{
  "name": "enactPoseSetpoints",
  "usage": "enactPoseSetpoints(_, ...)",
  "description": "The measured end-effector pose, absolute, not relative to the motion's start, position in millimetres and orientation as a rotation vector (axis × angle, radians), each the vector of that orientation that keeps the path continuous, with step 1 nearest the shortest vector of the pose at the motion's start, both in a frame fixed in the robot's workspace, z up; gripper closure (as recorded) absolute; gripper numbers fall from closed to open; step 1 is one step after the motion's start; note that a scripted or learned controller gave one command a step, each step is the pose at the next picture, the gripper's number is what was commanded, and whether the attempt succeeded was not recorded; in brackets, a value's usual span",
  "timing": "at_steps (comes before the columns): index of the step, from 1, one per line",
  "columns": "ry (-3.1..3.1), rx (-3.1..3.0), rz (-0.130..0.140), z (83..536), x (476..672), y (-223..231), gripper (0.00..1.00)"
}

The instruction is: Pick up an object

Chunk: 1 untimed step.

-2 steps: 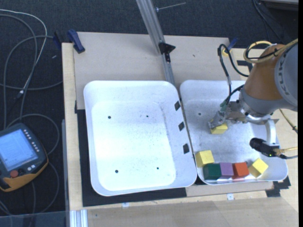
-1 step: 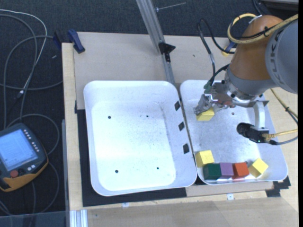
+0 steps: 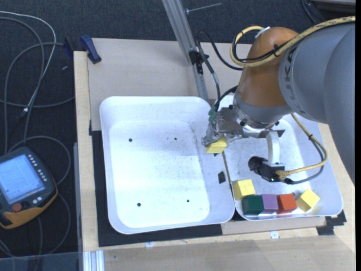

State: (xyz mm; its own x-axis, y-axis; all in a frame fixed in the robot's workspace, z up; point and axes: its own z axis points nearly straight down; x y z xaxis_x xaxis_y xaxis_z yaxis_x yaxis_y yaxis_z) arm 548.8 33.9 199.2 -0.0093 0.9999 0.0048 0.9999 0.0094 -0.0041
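My gripper is shut tight on a tilted yellow block. The block sticks out just under my fingertips. I hang over the line where the two bins meet, at 3 o'clock of the left bin and at 9 o'clock of the right bin. The block looks lifted off the floor of the bins.

My grey arm comes in from 2 o'clock, and its orange band sits just above my wrist.

More blocks lie down at the 6 o'clock end of the right bin. A lone yellow block lies nearest to me. Right behind it, at 6 o'clock, four blocks stand in a row along the rim: a green block, a purple block, an orange block and an end yellow block. The green, purple and orange ones touch side by side.

A small black piece lies on the rim between the bins, at 6 o'clock from me.

The left bin has small dark dots on its white floor.

The bins sit on a tan tabletop. A blue thing lies at its 11 o'clock corner. A silver pole leans up at 12 o'clock. A hand controller with a screen lies on the floor at 8 o'clock.
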Motion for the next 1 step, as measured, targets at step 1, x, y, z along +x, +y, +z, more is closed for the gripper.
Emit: enactPoseSetpoints(1,-2.227,-2.217,-0.005,209.3,581.1,55.9,1.00)
